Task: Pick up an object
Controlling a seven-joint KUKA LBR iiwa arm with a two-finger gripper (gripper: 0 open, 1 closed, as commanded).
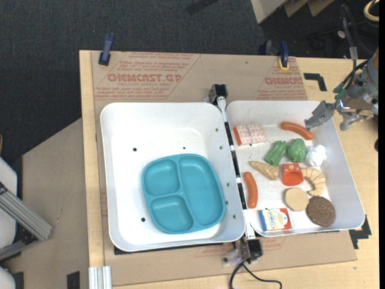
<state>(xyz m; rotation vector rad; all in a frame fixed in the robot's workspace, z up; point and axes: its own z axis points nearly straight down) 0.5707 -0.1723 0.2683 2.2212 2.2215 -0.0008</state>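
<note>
gripper (332, 114) at upper right edge of right bin (355, 185), fingers spread open, grasping nothing, just beside end of a sausage (296, 130). more toy food in same bin: green veg (287, 150), red block (292, 174), 2nd sausage (250, 189), croissant (314, 179). left bin (120, 161) w/ teal divided plate (182, 192).

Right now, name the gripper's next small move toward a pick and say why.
Probably lower onto the orange sausage. The gripper hangs at the right bin's upper right, one finger just beside that sausage's end, nothing between its fingers. That sausage lies apart from the crowded food below, so it looks the easiest grab.
</note>
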